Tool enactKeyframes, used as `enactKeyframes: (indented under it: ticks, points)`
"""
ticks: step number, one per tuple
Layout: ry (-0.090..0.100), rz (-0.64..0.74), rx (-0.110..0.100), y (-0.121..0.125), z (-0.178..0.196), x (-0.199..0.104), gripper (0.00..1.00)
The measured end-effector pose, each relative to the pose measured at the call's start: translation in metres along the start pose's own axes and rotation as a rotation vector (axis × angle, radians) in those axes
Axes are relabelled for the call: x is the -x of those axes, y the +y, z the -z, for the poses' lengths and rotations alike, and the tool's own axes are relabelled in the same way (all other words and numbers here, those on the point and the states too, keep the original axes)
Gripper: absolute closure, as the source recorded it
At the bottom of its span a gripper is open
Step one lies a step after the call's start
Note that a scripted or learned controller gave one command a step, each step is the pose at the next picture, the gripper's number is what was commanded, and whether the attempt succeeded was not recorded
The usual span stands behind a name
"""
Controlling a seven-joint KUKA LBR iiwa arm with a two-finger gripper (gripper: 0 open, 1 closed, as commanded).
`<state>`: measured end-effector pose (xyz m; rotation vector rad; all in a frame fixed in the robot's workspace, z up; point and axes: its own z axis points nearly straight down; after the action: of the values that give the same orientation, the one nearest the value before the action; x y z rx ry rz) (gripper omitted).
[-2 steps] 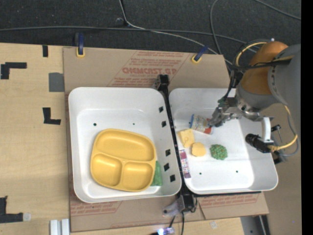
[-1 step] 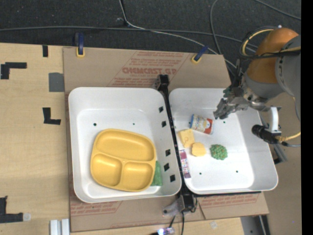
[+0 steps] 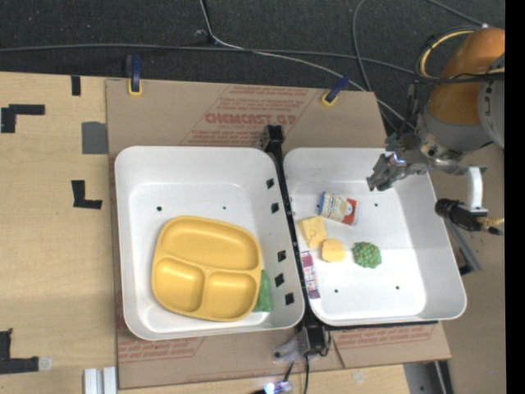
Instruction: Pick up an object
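Note:
The right bin [image 3: 426, 290] holds a small milk carton with a red end [image 3: 337, 208], a pale yellow cheese wedge [image 3: 312, 230], a round yellow piece [image 3: 333, 250] and a green broccoli floret [image 3: 367, 255]. My gripper [image 3: 382, 174] hangs over the bin's upper right part, to the right of and above the carton, apart from all the objects. Nothing shows between its dark fingers.
The left bin [image 3: 131, 179] holds a yellow compartment tray [image 3: 207, 268] with a green object [image 3: 264, 292] wedged at its right edge. A black divider [image 3: 283, 212] runs between the bins. Cables cross the dark floor behind. The arm [image 3: 463, 80] enters from the upper right.

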<state>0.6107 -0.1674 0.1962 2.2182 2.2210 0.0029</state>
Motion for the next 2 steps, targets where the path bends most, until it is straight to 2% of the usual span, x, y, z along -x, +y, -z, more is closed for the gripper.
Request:
enactKeyframes:
  ticks: [1,2]
  points:
    - [-0.001,0.000,0.003,0.002,0.064,0.001,1.00]
    - [0.001,0.003,-0.004,-0.012,0.062,-0.047,1.00]
